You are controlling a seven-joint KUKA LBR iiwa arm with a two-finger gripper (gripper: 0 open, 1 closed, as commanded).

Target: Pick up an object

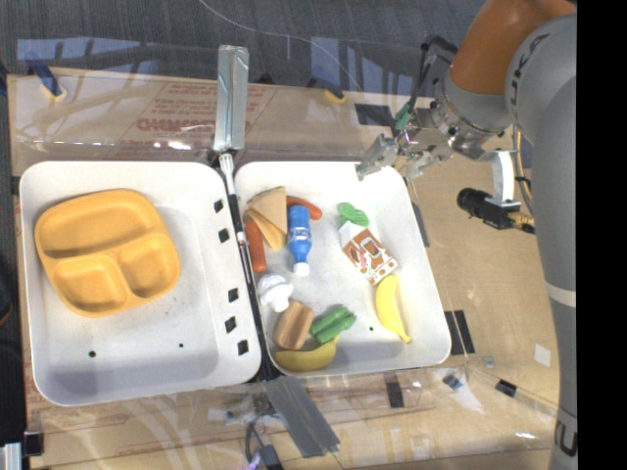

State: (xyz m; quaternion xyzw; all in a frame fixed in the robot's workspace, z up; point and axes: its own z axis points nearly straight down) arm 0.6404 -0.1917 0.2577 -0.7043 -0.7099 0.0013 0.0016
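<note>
Toward the right side of the right shallow white bin (416,262) lies a small yellow plastic toy banana (392,309), flat on the bin floor and apart from the clutter, which makes it the likeliest thing to lift. It looks light, stiff and smooth, so it may slip or roll under a squeeze; the best hold, I judge, is across its thick middle, fingers set either side of the curve.

Just above it, almost touching its upper end, is a little white and brown printed carton (368,252), boxy and light, with flat sides that would take a grip well. A green leafy toy (352,214) sits at the carton's upper end. Further left stands a blue and white toy bottle (299,240), lying beside an orange-red sausage shape (256,246) and a tan wedge (269,211). Near the bin's lower edge a brown bread-like piece (292,324), a green pod (333,323) and a second yellow curved piece (304,359) crowd together, harder to reach cleanly.

The pincer (392,155) hovers over the bin's upper right corner, well apart from the banana; nothing is between its fingers, which appear spread. The left white bin (59,360) holds a yellow compartment tray (106,251). Both bins rest on the worktop (509,321).
</note>
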